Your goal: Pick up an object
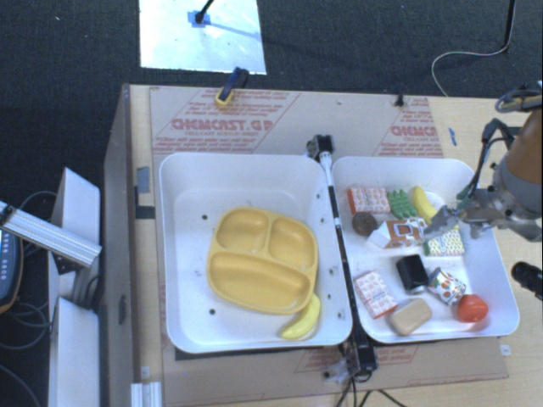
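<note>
My gripper (447, 220) hangs over the right bin (496, 265), near its right side. It is just above a patterned packet (447, 245) and next to an orange-and-white carton (399, 232). Around them lie a red-and-white box (369, 199), a green toy (400, 202), a small yellow piece (422, 200), a brown ball (365, 223), a black block (412, 273), a small can (445, 285), a red tomato (472, 309), a tan slab (411, 316) and a red-checked packet (374, 293). I see nothing lifted clear of the bin.
The left bin (182, 227) holds a yellow divided plate (263, 259) and a banana (304, 319) at its front right corner. A black bar (335, 219) runs between the bins. The grey arm (517, 185) comes in from the right.
</note>
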Action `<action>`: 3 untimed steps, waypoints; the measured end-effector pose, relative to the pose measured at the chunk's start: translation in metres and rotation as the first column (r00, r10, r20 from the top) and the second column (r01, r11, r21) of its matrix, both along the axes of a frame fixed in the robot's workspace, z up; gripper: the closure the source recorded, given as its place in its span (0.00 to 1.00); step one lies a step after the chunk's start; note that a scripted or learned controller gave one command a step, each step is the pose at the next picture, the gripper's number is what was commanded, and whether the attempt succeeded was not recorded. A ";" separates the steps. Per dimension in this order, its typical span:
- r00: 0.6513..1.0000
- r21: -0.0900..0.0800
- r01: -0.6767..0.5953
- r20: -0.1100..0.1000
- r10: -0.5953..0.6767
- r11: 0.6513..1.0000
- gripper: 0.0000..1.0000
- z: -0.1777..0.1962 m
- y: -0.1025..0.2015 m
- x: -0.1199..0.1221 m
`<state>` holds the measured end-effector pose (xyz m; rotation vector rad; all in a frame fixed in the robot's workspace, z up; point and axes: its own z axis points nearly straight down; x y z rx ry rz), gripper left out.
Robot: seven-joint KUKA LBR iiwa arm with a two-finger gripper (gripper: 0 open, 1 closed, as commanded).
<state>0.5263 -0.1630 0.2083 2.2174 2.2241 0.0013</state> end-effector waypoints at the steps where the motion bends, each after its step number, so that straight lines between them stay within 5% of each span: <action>1: 1.000 0.001 -0.001 -0.001 0.001 1.000 0.00 -0.066 0.021 0.072; 2: 1.000 0.000 0.002 -0.001 -0.002 1.000 0.00 -0.124 0.033 0.000; 3: 1.000 -0.001 0.000 0.001 0.000 1.000 0.00 -0.124 0.013 0.043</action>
